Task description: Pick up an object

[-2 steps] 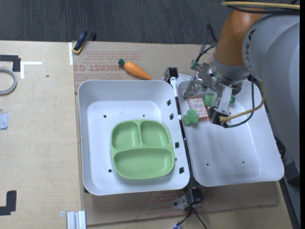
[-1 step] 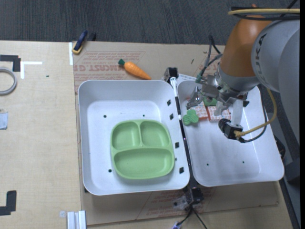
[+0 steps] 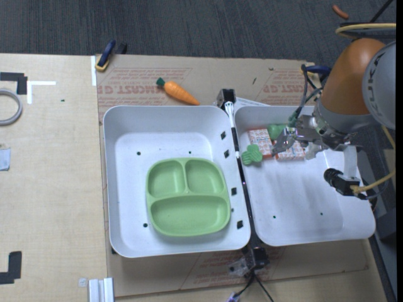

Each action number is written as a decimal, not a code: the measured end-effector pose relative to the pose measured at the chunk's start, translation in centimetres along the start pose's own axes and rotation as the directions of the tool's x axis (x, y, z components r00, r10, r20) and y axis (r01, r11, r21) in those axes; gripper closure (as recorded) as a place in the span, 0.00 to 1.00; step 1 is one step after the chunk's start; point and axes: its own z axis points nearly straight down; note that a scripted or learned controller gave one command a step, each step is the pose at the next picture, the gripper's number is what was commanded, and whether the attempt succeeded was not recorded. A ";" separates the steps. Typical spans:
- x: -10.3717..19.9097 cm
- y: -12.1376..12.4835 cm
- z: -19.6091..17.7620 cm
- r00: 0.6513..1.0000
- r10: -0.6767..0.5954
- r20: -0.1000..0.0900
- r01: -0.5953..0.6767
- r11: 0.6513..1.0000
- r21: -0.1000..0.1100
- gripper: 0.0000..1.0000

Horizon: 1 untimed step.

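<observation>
Camera view, looking down at a slant on the counter (image 3: 50, 187) and its two shallow white bins, read from left to right. On the counter behind the bins, outside both, lies a toy carrot (image 3: 178, 92), well apart from any working part of the arm. The left bin (image 3: 119, 187) contains one item, a light green divided plate (image 3: 187, 197) with three compartments, lying flat near the bin's centre; nothing rests on it. The right bin (image 3: 315, 222) holds its contents in the far left corner: a small green toy (image 3: 252, 156) close to the dividing wall, just beside a flat red-and-white packet (image 3: 260, 142), with a second green piece (image 3: 276, 131) at the packet's far edge. The gripper (image 3: 288, 141) stands low over this cluster, at the packet's right edge, on the grey arm (image 3: 352, 80) that reaches in from the right. Whether the jaws are apart or together cannot be told, since wrist hardware and cables cover them. As a judgement of progress: the approach appears complete, but nothing is seen lifted, every item seems to rest on a bin floor, and no object is visibly gripped. Closing on an item, most likely the packet or a neighbouring green piece, and raising it clear of the bin remain to be done.
</observation>
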 end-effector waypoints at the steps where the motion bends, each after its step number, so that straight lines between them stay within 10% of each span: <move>1: 0.4 2.5 5.9 0.963 -0.269 0.003 0.269 0.963 -0.005 0.00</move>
